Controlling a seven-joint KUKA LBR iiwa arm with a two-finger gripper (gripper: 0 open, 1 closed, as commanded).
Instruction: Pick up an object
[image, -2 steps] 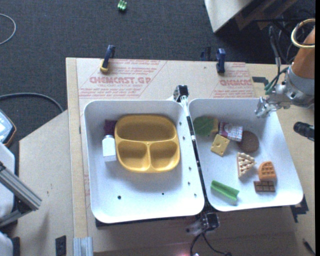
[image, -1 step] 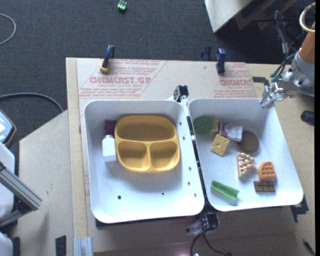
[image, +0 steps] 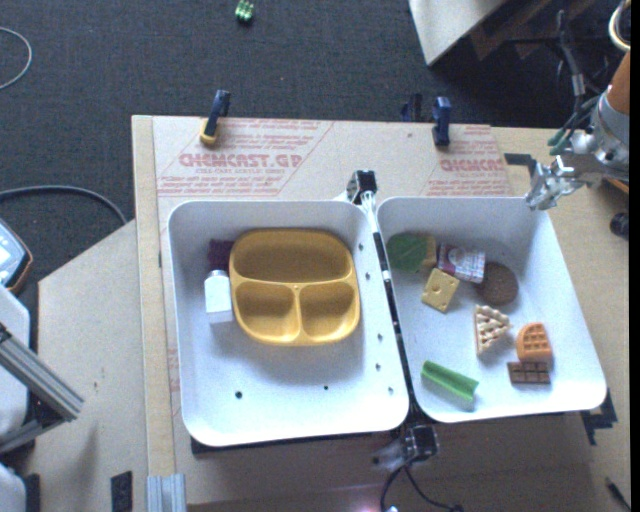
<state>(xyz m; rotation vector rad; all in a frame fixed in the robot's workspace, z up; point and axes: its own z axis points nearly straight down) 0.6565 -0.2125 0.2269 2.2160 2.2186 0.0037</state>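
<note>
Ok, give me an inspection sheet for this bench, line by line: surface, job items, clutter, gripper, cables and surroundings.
Surface: board bearing two white bins, left bin and right bin, side by side.
Job's things: right bin holds cheese wedge, green block, orange waffle, chocolate bar, round cookie; left bin holds yellow divided tray and white bottle.
Clutter: nothing seen.
Grippers: gripper over the right bin's far right corner, nothing between its jaws.
Cables: black cable on the floor at left.
Surroundings: dark carpet; clamps on the board's far edge.
</note>
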